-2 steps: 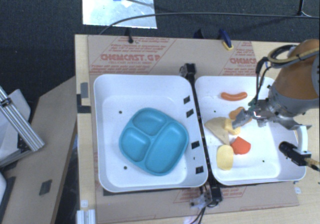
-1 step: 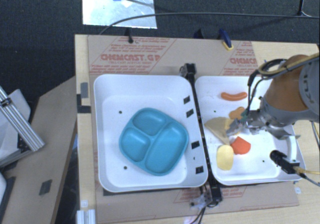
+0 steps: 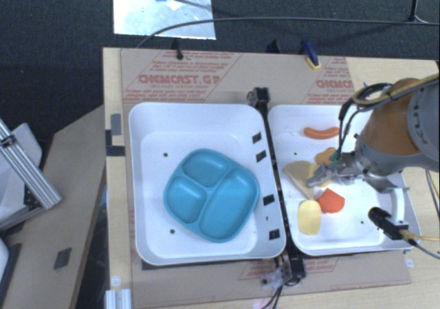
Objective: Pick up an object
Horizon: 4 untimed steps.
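**Mia:** What do you see from the camera up top?

**Ben:** Two white bins sit side by side on a bench. The left bin [image 3: 148,163] has a blue tray [image 3: 212,194] in it. The tray has three little parts and it lies a bit turned.

**Mia:** And the other bin?

**Ben:** The right bin [image 3: 344,235] has small toy foods in it. A long orange piece [image 3: 320,133] lies near the top. A tan flat piece [image 3: 297,173] lies near the middle wall. A yellow lump [image 3: 309,217] sits near the front, and a red piece [image 3: 332,200] is just beside it, maybe touching.

**Mia:** Where is the arm?

**Ben:** The arm [image 3: 395,129] comes in from the right. Part of it is cut off at the edge. Its orange band hides some of the bin behind it.

**Mia:** What about the gripper?

**Ben:** The gripper [image 3: 328,171] is low over the right bin, between the tan piece and the red piece. There is a small yellow-brown bit [image 3: 324,157] right by it, partly hidden.

**Mia:** Is it holding something?

**Ben:** I cannot tell. It is small and blurry there, and the wrist covers it, so I can't make out if it is open or closed.
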{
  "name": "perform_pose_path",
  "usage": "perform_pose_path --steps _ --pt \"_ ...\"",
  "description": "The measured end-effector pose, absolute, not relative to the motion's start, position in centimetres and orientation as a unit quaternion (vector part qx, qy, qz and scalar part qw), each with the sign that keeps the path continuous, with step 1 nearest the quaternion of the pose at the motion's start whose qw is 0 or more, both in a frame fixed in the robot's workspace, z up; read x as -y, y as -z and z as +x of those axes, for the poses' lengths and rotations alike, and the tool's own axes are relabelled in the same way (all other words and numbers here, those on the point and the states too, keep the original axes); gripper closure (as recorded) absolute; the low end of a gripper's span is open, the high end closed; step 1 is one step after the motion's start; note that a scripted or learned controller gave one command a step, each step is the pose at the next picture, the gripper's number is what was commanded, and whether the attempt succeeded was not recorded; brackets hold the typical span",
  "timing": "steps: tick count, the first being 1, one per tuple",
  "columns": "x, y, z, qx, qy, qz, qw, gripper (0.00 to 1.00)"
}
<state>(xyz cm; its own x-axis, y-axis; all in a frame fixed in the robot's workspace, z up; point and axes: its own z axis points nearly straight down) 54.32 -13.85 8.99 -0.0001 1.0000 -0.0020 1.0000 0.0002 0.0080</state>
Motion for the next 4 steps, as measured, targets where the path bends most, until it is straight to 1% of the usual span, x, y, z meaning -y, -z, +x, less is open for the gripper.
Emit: perform_pose_path --steps 1,2,3,4 --pt "13.8 -9.8 54.3 -0.707 -0.002 0.707 0.004 1.0" --pt "14.6 -14.7 55.1 -0.708 -0.0015 0.706 0.003 1.0" --pt "13.6 -20.1 54.9 -0.709 -0.0018 0.705 0.003 1.0" --pt "13.6 -21.2 55.0 -0.709 -0.001 0.705 0.002 1.0"
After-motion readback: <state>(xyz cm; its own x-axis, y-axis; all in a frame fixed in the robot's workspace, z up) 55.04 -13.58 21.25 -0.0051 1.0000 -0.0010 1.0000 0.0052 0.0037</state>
